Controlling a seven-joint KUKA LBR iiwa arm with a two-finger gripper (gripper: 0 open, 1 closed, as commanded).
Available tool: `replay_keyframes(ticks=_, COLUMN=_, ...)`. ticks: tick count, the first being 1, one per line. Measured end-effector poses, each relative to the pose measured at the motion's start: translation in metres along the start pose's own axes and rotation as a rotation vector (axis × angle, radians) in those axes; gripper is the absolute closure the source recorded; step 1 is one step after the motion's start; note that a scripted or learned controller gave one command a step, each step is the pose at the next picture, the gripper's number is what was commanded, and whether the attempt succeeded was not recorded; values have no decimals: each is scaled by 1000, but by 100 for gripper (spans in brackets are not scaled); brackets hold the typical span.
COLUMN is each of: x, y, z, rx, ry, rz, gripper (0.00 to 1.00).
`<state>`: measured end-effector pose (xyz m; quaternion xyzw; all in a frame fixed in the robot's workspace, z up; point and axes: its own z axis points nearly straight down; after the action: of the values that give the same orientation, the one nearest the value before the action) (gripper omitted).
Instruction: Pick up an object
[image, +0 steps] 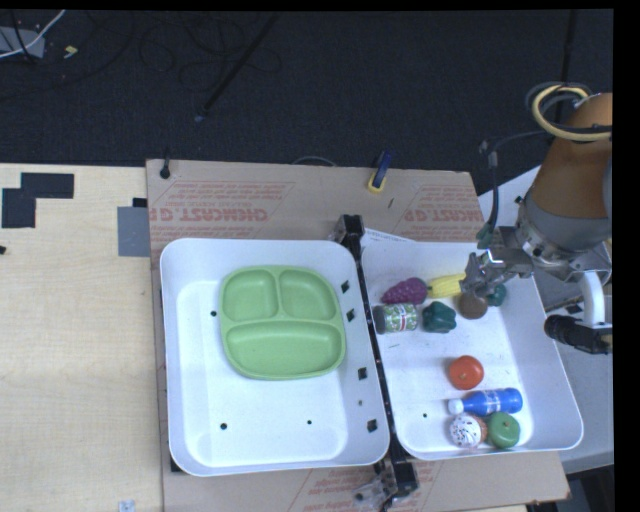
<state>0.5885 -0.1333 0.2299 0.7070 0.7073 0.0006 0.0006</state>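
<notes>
Hanging over the right bin (560, 385) near its far edge, the gripper (484, 283) grips something brown, with open room nearby.

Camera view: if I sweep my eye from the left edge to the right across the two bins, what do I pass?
Green plate → small jar → purple grapes → dark green piece → orange ball → gripper → green disc
</notes>
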Motion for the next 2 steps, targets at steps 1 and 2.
replay_keyframes(ticks=1, x=48, y=-20, z=12, rx=7, ry=3, rz=-2, gripper=100)
replay_keyframes(ticks=2, x=99, y=-44, z=19, rx=8, ry=3, rz=-3, gripper=100)
